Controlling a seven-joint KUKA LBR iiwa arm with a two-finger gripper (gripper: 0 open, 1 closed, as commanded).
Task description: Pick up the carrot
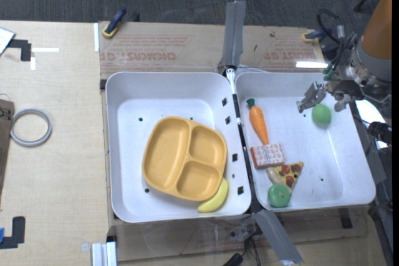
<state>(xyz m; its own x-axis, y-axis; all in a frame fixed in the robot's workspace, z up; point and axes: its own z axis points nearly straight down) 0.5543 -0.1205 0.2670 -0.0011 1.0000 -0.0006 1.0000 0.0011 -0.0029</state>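
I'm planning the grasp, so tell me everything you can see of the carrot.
The carrot is a small orange toy, plastic by its look, with a green stub at its top end. It lies flat on the floor of the right bin, near the bin's left wall, green end toward the far side and tip pointing near, slightly rightward. Its tip ends just short of the pink box. Nothing grips it.
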